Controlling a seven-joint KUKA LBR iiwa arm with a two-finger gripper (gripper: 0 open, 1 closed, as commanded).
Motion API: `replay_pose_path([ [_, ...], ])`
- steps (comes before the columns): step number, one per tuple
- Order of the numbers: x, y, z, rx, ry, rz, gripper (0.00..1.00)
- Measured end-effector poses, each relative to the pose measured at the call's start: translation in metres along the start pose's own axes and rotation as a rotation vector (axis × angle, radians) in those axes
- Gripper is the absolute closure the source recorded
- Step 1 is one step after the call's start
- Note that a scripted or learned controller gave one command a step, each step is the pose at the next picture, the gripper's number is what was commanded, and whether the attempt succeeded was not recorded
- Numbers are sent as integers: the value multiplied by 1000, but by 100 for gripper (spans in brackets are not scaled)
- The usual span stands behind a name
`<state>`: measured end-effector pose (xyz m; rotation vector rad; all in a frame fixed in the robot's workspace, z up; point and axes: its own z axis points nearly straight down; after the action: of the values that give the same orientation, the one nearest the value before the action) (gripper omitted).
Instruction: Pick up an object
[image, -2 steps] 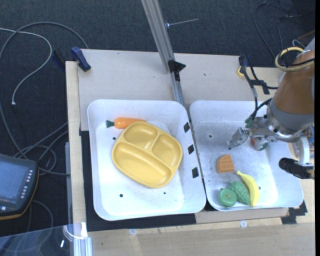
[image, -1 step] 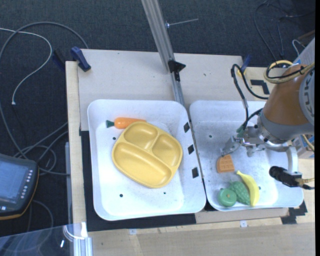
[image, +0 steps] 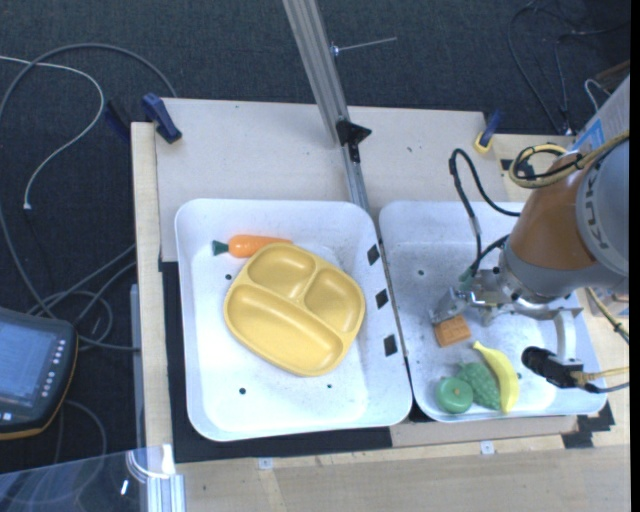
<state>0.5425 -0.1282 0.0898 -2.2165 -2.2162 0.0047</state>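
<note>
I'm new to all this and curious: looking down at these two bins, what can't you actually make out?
- Gripper in the camera view: the arm's wrist covers it, so its fingers' state is unclear.
- Carrot: the yellow divided plate overlaps its lower edge.
- Green toys beside the banana: too small to identify.
- Brown block: too blurred to name.

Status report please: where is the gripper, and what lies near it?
Gripper low in right bin, above small brown block. Nothing seen held. Banana and green toys close by.
</note>
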Motion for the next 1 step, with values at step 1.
replay_pose_path([
  [1,0,2,-14,-7,-1,0,100],
])
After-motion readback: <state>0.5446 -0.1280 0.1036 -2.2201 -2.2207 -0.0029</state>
